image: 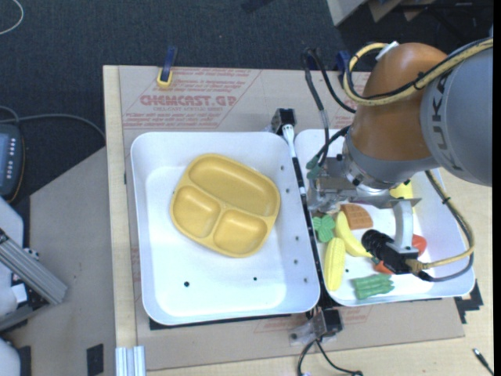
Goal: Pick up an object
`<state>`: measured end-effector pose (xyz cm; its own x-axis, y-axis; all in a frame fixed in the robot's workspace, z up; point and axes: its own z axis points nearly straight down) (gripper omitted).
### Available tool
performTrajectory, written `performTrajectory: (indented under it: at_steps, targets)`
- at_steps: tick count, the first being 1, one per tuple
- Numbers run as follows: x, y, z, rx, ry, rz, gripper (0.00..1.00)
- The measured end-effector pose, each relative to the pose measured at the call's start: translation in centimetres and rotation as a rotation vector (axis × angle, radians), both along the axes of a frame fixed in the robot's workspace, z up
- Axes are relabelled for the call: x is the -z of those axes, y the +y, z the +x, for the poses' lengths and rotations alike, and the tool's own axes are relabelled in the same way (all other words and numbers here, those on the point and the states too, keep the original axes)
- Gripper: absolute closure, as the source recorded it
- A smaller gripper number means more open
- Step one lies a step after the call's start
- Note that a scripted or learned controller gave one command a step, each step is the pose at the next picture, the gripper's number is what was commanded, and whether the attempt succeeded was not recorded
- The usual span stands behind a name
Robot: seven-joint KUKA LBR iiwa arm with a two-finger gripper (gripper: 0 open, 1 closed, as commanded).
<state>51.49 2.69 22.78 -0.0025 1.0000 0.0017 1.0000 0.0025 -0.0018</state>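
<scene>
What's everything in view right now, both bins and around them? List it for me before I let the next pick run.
Bins: 2, white, side by side on the bench; left bin, right bin.
Divided plate: 1, yellow, three compartments, middle of left bin.
Corn cob: 1, yellow, right bin near its left wall.
Banana: 1, yellow, beside the corn cob.
Green toy: 1, front of right bin.
Small green piece: 1, above the corn cob.
Orange-brown piece: 1, beside the banana.
Red-orange pieces: partly hidden, count unclear.
Cardboard sheet: 1, tan, under the bins.
Arm: 1, grey with orange band, over right bin.
</scene>
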Motion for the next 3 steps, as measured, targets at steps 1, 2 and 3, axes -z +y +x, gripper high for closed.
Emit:
performTrajectory:
  at_steps: [1,2,3]
  targets:
    - [-0.42,-0.61,-0.29,0.002,-0.002,-0.001,1.00]
    - [-0.67,-0.90,0.19,0.003,-0.003,-0.001,1.00]
    - [-0.61,-0.87,-0.06,0.003,-0.001,0.000,1.00]
